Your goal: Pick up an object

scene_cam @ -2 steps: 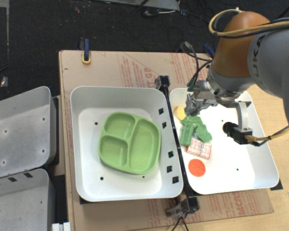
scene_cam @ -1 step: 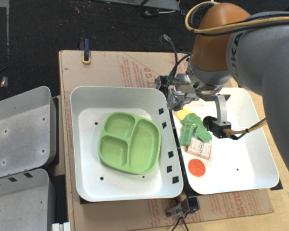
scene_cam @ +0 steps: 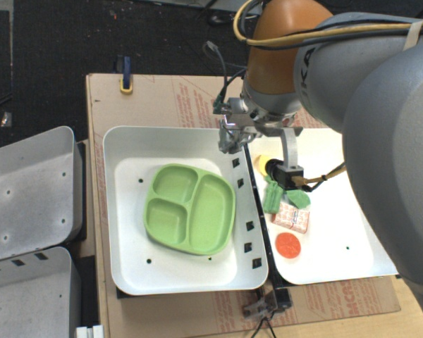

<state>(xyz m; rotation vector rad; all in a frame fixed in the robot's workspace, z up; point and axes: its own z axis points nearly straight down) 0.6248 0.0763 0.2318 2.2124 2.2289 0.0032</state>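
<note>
One fixed camera sits above the bench and looks down at a slant, close enough to take in the left bin and the right bin side by side. The arm looms large at the right, nearest the lens.

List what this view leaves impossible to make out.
- Right bin: camera view, far and right parts covered by the arm.
- Yellow thing: mostly hidden behind the arm; identity unclear.
- Hand: small, dark, cluttered; whether it holds anything cannot be told.
- Pink box: print too small to read.
</note>
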